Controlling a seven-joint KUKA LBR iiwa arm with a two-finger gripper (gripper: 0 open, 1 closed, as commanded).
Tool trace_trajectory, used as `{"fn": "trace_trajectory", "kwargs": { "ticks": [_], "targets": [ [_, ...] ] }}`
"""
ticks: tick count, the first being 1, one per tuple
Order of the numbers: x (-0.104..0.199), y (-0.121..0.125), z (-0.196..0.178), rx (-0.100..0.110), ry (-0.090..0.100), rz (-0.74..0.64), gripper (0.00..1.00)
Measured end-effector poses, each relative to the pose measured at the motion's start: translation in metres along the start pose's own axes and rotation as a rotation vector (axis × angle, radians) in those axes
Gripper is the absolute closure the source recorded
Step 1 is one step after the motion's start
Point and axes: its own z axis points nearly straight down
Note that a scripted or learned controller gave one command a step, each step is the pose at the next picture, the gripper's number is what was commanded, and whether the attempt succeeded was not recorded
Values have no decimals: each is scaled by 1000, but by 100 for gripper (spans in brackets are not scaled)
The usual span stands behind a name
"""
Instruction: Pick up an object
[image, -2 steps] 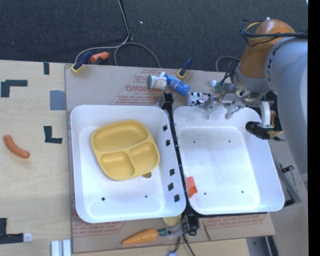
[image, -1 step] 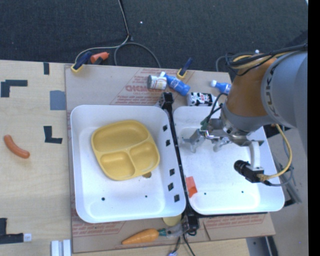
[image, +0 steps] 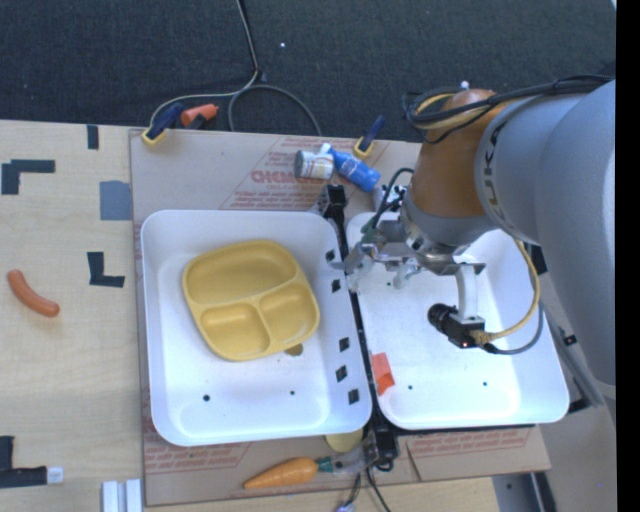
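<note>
1. Judging progress: nothing is seen lifted yet; pick looks not done. Arm (image: 520, 160) is reached in from frame right, wrist over upper part of right bin (image: 520, 400).
2. Gripper (image: 400, 262) is placed at upper left of right bin, near the divider between bins. Jaw state can't be told — fingers are lost in wrist hardware/clutter at this res. No obj is seen between them.
3. Likely target: yellow tray (image: 250, 298), lying flat in left bin (image: 165, 390), center-left of frame, apart from gripper. It's a 3-compartment plate.
4. Tray orientation: long axis is run roughly upper left to lower right; big compartment is toward upper left, two small ones toward lower right.
5. A small dark item is partly hidden under tray's lower-right edge; ID not possible.
6. Left to do: approach, close on obj, lift. Tray rim is judged the only graspable feature.
</note>
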Motion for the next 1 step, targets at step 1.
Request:
{"fn": "trace_trajectory", "kwargs": {
  "ticks": [1],
  "targets": [
    [-82, 92, -1, -7, -7, 9, 0]
  ]
}}
